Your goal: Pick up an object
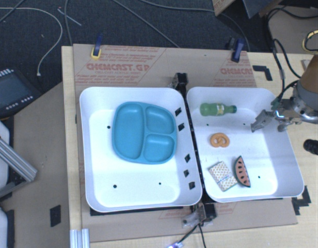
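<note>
From the camera view above the bench, the right bin serves as the landmark, and all four loose things lie inside it: a green bottle on its side near the far wall, a small pretzel just nearer than the bottle, a patterned packet toward the near wall, and a watermelon slice just beside the packet on the arm's side. The gripper hangs over the bin's right part, well apart from every one of them, with nothing between its fingers; whether those fingers stand spread or closed is too small to tell. So the pick looks not yet begun: no object is chosen by contact, none is lifted. The bottle lies close to the far wall, which may crowd a finger there; the pretzel sits in open floor near the bin's middle, with free room all round, and seems the easier target. Left of this bin, the left bin holds a blue divided plate
</note>
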`<state>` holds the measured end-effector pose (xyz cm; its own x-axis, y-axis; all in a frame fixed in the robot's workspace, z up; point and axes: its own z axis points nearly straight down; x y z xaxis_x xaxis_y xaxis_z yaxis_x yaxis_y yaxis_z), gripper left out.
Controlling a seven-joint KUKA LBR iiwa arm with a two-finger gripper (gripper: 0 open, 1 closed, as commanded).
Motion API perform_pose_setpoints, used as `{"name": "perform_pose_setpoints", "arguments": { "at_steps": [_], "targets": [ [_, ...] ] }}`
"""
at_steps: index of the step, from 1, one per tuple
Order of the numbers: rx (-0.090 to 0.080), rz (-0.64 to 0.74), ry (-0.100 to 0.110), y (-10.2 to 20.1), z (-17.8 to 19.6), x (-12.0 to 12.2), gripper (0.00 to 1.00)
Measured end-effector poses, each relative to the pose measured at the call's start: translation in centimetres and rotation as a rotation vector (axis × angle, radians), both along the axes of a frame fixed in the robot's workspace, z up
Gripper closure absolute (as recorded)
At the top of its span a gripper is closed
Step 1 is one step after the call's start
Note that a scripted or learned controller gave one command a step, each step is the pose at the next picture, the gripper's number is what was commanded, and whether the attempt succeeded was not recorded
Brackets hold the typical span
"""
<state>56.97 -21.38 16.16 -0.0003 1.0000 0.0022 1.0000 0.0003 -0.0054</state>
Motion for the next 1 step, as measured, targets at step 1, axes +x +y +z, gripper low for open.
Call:
{"name": "perform_pose_setpoints", "arguments": {
  "at_steps": [1],
  "targets": [
    [0.002,0.000,0.000,-0.57,-5.86,0.46,0.00]
  ]
}}
